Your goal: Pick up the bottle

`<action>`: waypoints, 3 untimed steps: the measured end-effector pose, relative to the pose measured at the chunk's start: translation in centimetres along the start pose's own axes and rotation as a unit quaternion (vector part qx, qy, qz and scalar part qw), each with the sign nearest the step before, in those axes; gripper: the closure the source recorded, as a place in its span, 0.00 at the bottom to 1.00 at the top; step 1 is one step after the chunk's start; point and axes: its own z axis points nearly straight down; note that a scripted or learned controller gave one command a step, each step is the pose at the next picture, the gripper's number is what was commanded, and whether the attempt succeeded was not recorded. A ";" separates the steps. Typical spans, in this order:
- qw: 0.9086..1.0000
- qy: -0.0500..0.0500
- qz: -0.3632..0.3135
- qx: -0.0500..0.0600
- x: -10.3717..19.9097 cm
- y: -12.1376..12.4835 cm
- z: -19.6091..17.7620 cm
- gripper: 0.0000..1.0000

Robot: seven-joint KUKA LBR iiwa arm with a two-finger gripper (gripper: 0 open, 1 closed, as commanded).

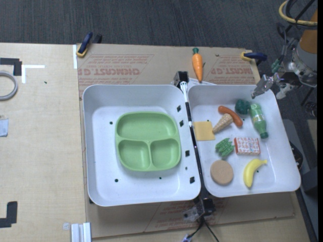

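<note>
Green plastic bottle [258,119] lies untouched on its side at the right bin's [288,178] far right, beside a dark green vegetable [243,106]. Just beyond the far rim, the gripper [266,85] hangs empty — how its jaws stand cannot be told — the pick not yet begun.

A green divided plate [148,141] lies in the left bin [96,150]. In the right bin [282,180], a banana [252,171] sits at five o'clock, a round cracker [221,172] at seven, a cheese slice [204,131] at nine. A toy carrot [197,64] lies outside at twelve.
</note>
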 end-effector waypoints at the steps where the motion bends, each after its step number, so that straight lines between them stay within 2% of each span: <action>1: 0.972 0.011 0.236 0.007 -0.4 -1.6 12.7 0.00; 2: 0.972 0.003 0.236 0.002 -1.1 -1.7 11.6 1.00; 3: 0.956 0.000 0.295 0.001 1.8 -7.3 -0.2 1.00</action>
